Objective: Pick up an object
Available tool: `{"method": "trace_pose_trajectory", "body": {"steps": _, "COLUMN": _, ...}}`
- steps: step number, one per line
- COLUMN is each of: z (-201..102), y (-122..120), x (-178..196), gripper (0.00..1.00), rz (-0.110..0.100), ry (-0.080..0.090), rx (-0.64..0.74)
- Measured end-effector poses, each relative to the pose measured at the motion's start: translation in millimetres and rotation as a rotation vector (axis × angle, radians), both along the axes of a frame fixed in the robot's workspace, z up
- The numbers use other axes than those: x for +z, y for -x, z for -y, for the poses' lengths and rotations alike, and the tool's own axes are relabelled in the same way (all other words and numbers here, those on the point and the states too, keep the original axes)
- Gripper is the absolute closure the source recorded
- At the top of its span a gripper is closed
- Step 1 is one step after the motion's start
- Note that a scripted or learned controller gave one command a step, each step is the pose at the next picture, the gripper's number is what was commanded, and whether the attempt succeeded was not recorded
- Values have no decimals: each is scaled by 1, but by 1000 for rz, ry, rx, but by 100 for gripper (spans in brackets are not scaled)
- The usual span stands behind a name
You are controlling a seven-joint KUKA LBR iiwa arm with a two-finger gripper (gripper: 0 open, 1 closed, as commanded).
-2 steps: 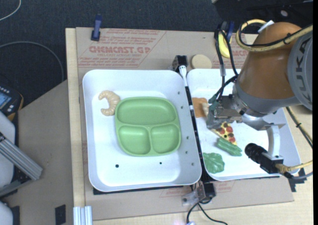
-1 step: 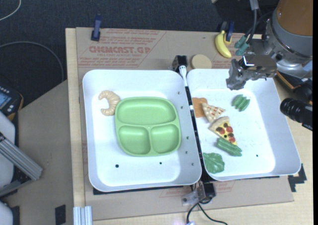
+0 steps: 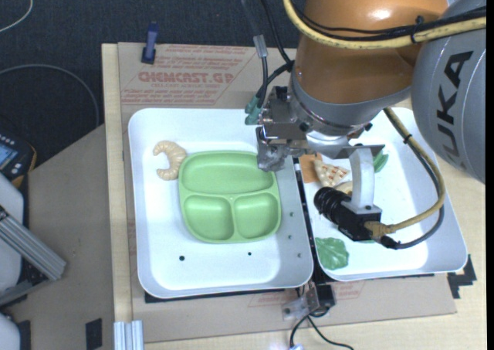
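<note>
A green divided plate (image 3: pixel 229 195) lies in the middle of the left bin (image 3: pixel 154 248). A tan croissant-shaped toy (image 3: pixel 169 158) rests just left of the plate's far corner. In the right bin (image 3: pixel 432 248) a tan and orange wedge-shaped piece (image 3: pixel 329 172) lies partly under the arm, and a flat green leaf (image 3: pixel 332 252) sits near the front edge. My gripper (image 3: pixel 270 155) hangs low over the wall between the two bins, at the plate's far right corner. Nothing shows in its grasp.
The arm's orange band (image 3: pixel 363 1) and grey wrist cover the back of the right bin. A black unit with a yellow cable (image 3: pixel 351 215) hangs off the wrist over the right bin. A small green piece (image 3: pixel 380 161) peeks out behind it. A cardboard sheet (image 3: pixel 193 70) lies beyond the bins.
</note>
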State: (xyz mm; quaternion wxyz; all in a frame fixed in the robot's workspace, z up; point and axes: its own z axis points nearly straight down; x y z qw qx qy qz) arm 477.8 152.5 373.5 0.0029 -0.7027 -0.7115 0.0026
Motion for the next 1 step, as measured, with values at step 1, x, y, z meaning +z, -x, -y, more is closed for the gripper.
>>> {"method": "trace_pose_trajectory", "body": {"steps": 1, "z": 7, "y": -2, "x": 14, "gripper": 100, "rz": 9, "ry": 0, "rx": -10}}
